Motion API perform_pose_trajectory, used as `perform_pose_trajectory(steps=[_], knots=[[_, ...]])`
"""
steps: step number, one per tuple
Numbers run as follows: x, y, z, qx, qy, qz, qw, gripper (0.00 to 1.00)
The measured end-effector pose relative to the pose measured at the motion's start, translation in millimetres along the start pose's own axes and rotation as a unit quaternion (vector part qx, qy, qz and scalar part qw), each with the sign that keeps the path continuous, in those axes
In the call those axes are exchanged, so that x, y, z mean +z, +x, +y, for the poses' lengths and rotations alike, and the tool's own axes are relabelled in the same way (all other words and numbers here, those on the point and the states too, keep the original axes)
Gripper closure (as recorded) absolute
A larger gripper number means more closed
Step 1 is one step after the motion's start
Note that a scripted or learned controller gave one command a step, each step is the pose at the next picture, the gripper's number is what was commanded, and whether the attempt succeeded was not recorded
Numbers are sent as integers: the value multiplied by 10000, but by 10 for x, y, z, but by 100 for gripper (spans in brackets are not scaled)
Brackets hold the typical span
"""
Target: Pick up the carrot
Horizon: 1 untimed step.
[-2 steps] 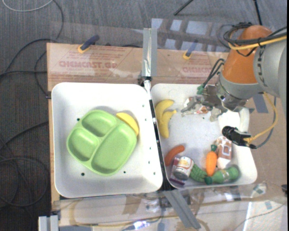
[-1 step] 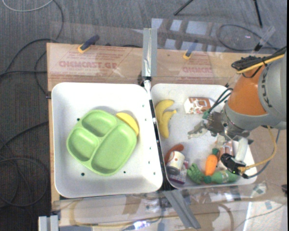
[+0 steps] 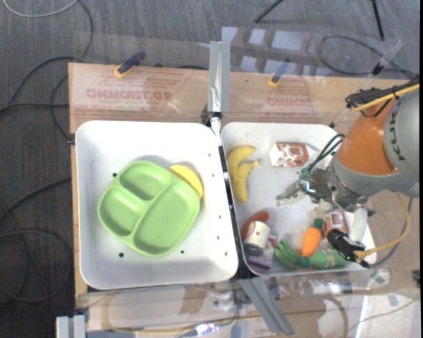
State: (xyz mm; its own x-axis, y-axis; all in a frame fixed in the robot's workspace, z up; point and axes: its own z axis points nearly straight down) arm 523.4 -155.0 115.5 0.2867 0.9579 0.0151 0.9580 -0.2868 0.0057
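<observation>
The carrot (image 3: 311,241) is small and orange with a green top. It lies near the front of the right bin (image 3: 317,134), pointing toward the front wall. My gripper (image 3: 289,195) hovers over the middle of that bin, up and to the left of the carrot and apart from it. Nothing shows held in it. The grey arm with its orange band (image 3: 363,150) reaches in from the right.
A green toy vegetable (image 3: 303,258) and a red-topped can (image 3: 257,235) lie close beside the carrot. A small red and white item (image 3: 333,222) sits to its right. A banana (image 3: 240,170) and a packet (image 3: 290,153) lie farther back. The left bin holds a green divided plate (image 3: 151,207) and a yellow piece (image 3: 189,179).
</observation>
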Motion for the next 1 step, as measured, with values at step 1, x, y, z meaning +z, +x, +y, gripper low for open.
perform_pose_trajectory(steps=[1], knots=[[8, -51, -25, 646, -177, 118, 9977, 0]])
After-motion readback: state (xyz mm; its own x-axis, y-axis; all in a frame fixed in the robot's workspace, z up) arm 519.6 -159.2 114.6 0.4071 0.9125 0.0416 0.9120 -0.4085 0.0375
